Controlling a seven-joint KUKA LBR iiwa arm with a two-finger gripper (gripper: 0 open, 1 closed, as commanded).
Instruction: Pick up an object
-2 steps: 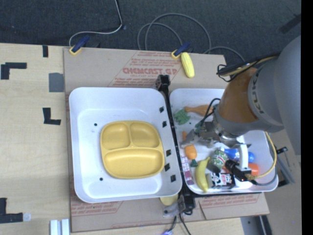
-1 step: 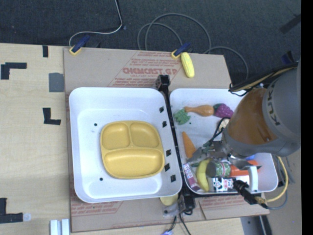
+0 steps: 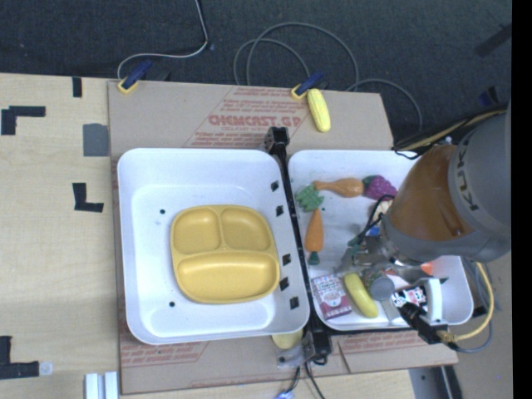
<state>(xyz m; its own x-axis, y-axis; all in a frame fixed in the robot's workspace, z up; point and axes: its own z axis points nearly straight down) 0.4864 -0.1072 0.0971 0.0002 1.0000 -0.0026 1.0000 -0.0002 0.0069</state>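
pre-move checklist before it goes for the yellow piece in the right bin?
1. Gripper over right bin: ok, above the toy pile.
2. Yellow banana-like toy reachable: ok, lies just below the gripper, uncovered.
3. Clearance beside target: not ok, small printed packet lies right against it.
4. Carrot out of the path: ok, off toward the divider.
5. Gripper holding anything: cannot tell.
6. Yellow divided plate in left bin: ok, untouched.
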